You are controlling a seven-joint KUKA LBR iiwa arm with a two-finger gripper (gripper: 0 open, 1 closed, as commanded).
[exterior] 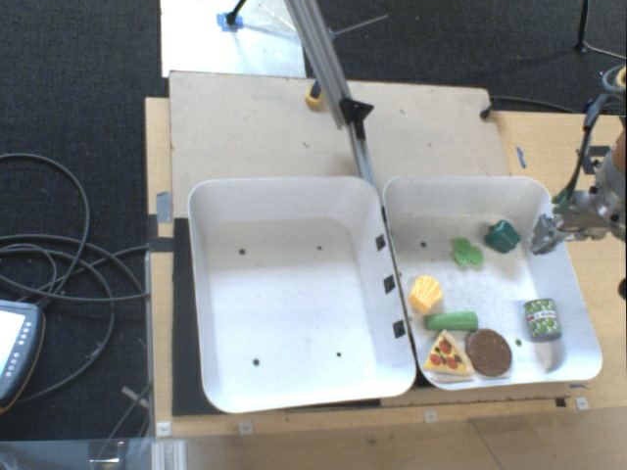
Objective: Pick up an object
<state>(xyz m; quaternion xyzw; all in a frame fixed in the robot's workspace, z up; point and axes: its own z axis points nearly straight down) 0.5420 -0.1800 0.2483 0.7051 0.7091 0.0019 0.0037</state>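
Note:
The right bin holds several toy objects: a dark green block, a light green piece, a yellow shell-shaped piece, a green cucumber, a pizza slice, a brown round cookie and a green can. My gripper hangs at the bin's right rim, just right of the dark green block. Nothing shows between its fingers.
The left bin stands beside the right one, sharing a middle wall. A slanted metal pole crosses the bench from the top. Cables and a tablet lie on the dark floor at the left.

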